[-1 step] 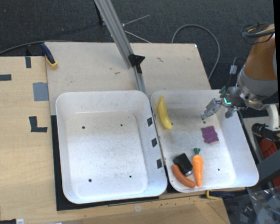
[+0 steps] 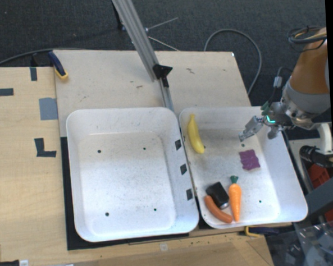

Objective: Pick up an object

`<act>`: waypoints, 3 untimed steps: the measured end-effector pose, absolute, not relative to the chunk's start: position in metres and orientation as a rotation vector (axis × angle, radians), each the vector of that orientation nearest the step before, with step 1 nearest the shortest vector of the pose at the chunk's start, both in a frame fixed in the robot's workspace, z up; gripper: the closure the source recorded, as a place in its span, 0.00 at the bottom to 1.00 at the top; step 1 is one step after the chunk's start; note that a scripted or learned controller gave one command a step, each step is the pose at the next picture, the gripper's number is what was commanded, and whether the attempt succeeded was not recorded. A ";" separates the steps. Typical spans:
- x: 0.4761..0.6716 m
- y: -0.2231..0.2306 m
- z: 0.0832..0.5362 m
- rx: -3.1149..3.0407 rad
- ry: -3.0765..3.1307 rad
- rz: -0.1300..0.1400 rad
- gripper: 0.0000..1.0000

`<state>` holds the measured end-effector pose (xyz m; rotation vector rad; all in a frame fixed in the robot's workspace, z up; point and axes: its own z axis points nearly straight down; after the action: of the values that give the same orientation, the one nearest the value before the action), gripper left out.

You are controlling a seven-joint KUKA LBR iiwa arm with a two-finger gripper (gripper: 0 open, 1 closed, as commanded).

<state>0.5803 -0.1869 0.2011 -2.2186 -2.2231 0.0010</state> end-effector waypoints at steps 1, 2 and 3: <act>0.574 -0.196 0.149 -2.218 -2.218 0.007 0.00; 0.573 -0.195 0.095 -2.219 -2.221 0.005 0.00; 0.574 -0.194 0.108 -2.218 -2.223 0.003 1.00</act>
<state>0.5743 -0.1943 0.1079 -2.2181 -2.2227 0.0029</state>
